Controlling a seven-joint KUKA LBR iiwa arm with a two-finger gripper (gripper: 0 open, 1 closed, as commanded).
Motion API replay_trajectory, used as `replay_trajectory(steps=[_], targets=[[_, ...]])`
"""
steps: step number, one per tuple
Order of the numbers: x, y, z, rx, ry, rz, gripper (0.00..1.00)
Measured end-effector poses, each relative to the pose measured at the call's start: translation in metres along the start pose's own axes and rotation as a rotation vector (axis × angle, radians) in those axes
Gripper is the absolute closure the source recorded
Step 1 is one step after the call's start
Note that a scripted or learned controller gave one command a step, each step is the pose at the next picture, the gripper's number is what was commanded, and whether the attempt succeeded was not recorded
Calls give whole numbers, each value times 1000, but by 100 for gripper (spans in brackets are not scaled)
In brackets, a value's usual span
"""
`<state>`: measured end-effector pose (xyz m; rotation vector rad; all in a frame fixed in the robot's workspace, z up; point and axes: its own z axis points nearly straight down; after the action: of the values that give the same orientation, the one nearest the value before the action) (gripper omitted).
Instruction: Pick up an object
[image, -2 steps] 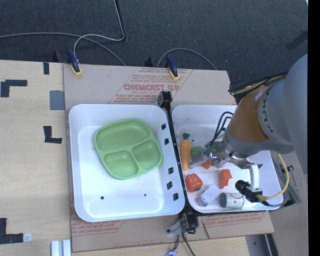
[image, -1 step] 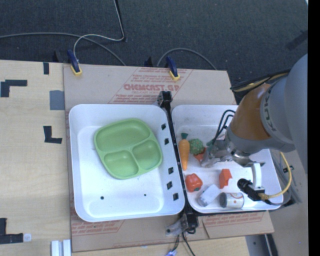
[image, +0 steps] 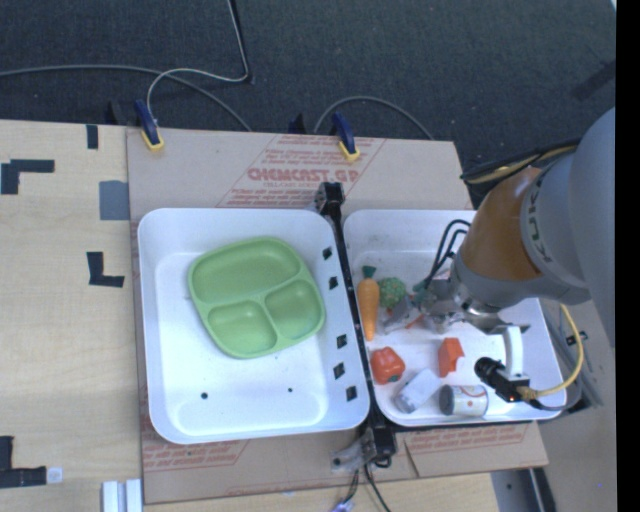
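The right bin (image: 420, 228) holds several small toys: an orange carrot (image: 369, 306), a green broccoli piece (image: 391, 291), a red pepper-like piece (image: 386, 364), a small orange-red block (image: 450, 355), a grey-white block (image: 413, 391) and a white can (image: 461, 401). My gripper (image: 428, 308) reaches down into this bin from the right, just right of the broccoli and above the orange-red block. A grey and reddish thing lies right under its tip; whether it is held is unclear.
The left bin (image: 165, 330) holds a green divided plate (image: 258, 296). A black divider (image: 342, 300) runs between the bins. The arm's orange band and grey body (image: 530, 240) cover the right bin's far right side. Cables lie behind the bench.
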<state>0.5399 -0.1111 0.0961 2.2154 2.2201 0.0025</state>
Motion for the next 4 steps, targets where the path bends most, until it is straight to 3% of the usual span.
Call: replay_trajectory(steps=[1,2,3,4], targets=[[8,49,10,1,-8,6,0],[10,49,0,1,-7,4,100],[9,49,0,1,-7,4,0],[-2,-29,10,3,1,3,0]])
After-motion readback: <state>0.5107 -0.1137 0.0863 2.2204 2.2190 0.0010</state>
